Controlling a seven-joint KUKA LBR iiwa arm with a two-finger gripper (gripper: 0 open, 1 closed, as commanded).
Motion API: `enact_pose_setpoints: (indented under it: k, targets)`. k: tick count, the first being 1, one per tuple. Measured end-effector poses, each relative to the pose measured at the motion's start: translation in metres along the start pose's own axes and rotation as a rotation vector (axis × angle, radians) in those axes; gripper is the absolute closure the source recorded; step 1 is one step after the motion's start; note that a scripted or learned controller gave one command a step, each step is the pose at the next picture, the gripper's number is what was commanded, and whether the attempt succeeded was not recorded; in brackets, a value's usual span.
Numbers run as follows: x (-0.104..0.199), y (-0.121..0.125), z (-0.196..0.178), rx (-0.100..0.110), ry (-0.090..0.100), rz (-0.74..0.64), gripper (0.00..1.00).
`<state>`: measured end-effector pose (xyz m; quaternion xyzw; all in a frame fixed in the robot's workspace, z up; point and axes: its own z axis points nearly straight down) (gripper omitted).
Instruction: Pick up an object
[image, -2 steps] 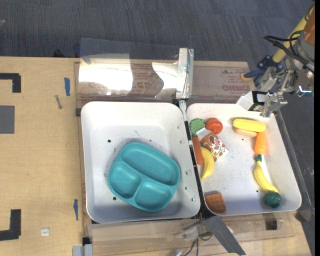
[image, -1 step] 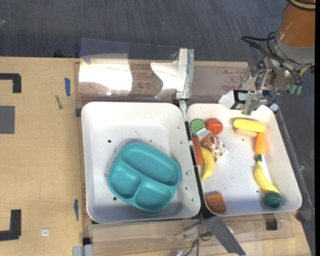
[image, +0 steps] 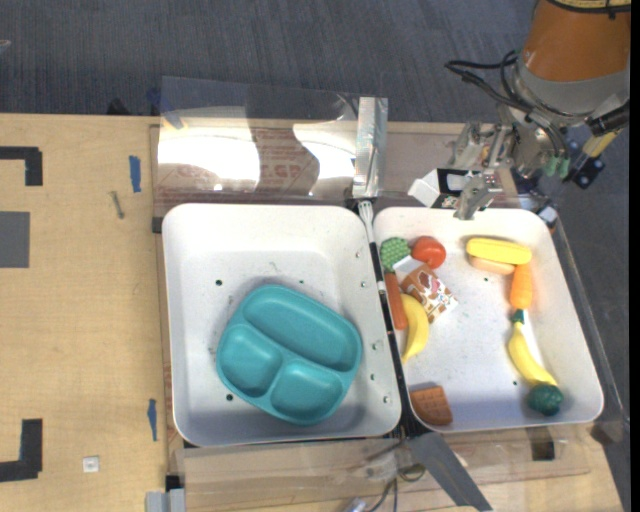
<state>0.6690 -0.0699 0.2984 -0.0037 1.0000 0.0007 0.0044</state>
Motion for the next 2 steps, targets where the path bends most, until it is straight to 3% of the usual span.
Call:
enact_pose_setpoints:
  k: [1,2]
  targets:
    - [0.0,-0.002,0.0,0.001,0.0,0.003,0.0]
    - [0.005,-0.044,0.12,0.002,0.016,0.184,0.0]
